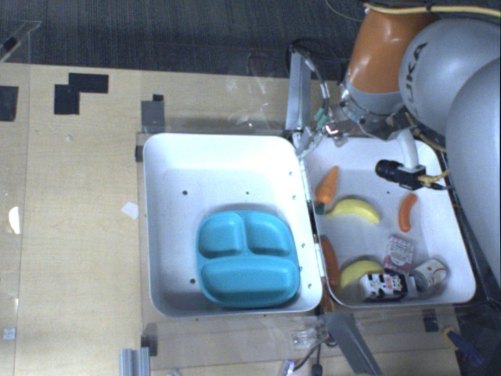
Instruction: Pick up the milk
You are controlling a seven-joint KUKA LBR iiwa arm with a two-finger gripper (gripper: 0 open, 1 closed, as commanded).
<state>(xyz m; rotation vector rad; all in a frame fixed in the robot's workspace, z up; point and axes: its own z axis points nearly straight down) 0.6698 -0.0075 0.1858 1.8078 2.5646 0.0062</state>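
Gripper (321, 131): can't tell if spread or pressed together, too small and cluttered. Nothing visibly pinched. It sits over the 11 o'clock corner of the right bin (462, 288), just beside the wall shared with the left bin (168, 210).

Outward from the gripper, toward 6 o'clock:
- carrot (327, 185), tilted
- yellow banana (354, 208), touching or just beside the carrot tip
- orange-red sausage-like piece (405, 212) at 3 o'clock of that banana
- small red-printed carton (399, 251)

Milk (383, 286): judged to be the black-and-white patterned carton at the bin's 6 o'clock edge, well apart from the gripper. It looks to lie on its side.
- second banana (358, 270) touches it at 11 o'clock
- small can (429, 272) is just beside it at 2 o'clock
- reddish sausage piece (330, 261) lies by the wall at 9 o'clock

The left bin holds a blue divided tray (246, 258).

Handling, judgement:
- likely a light toy carton, stiff flat faces, probably smooth and a bit slippery, not fragile
- best hold is across the two long flat sides at mid-body, approached from above
- the crowding banana and nearby bin wall leave little room, so a closing grip may nudge neighbours or slip off an edge
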